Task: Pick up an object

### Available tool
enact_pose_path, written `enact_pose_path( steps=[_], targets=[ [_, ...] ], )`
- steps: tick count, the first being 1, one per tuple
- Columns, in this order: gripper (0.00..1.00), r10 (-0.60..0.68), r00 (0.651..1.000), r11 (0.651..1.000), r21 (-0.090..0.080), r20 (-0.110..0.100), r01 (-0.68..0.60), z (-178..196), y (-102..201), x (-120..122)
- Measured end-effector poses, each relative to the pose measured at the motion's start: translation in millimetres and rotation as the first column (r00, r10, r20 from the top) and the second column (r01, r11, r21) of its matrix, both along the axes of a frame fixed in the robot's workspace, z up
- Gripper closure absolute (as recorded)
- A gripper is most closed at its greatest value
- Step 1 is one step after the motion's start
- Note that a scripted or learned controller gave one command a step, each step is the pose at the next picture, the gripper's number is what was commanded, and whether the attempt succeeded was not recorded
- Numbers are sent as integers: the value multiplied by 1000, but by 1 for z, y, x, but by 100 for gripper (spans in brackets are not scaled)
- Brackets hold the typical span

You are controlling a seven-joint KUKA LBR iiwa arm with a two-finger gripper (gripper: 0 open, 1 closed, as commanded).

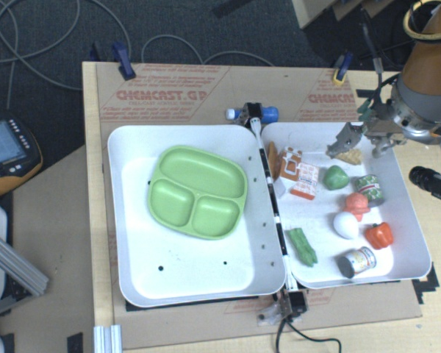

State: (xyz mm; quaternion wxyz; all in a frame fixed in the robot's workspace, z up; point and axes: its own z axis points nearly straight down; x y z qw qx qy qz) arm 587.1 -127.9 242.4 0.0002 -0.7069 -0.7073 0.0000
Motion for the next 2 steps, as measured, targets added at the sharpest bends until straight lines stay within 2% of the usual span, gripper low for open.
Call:
enact_pose_path(
  steps=[1, 2],
  targets=[
    [0, -1, 1000, 1000, 0, -2, 1, -45, -23, 19],
    [0, 2, 1000, 1000, 5, -1, -2, -158, -37, 1]
  ],
)
